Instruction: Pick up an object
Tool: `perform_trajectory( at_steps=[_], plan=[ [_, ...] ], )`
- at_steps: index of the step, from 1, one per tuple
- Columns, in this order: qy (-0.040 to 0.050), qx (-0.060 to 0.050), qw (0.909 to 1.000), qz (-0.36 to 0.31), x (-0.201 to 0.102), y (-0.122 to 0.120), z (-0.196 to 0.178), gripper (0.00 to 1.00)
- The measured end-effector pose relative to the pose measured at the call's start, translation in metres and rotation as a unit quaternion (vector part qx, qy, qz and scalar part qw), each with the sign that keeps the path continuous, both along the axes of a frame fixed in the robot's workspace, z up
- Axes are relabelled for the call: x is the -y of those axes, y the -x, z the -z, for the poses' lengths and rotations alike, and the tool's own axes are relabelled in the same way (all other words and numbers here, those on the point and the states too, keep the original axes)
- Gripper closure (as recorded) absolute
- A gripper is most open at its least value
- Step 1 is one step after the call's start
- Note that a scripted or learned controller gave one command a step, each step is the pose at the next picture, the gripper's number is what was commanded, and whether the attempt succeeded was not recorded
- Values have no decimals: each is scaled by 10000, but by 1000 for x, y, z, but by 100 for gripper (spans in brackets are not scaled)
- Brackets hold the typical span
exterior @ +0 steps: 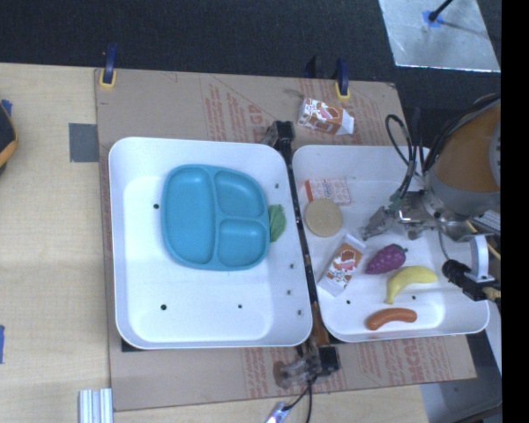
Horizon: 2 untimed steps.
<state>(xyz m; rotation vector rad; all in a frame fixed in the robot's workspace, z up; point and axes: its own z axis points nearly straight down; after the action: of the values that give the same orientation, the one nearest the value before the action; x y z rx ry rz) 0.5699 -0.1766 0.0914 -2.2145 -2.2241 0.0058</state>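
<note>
Nearest the lens, a sausage (391,318) lies below the tool (379,225), past a banana (411,278) and purple grapes (384,258). Whether the tool is spread or pressed together is unclear; nothing shows between its tips.

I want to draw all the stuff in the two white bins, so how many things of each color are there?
Blue: 1, the divided plate
Green: 1, a small item at the plate's edge
Tan: 1, the round disc
Purple: 1, the grapes
Yellow: 1, the banana
Orange: 1, the sausage
Red and white: 2, packets
Total: 8
</note>
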Motion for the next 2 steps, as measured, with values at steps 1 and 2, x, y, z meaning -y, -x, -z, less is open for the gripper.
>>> perform_trajectory(
  at_steps=[1, 2],
  plan=[
    [-3, 2, 10000, -8, -25, 70, 0, 0],
    [1, 10, 10000, -12, -41, 33, 0, 0]
  ],
)
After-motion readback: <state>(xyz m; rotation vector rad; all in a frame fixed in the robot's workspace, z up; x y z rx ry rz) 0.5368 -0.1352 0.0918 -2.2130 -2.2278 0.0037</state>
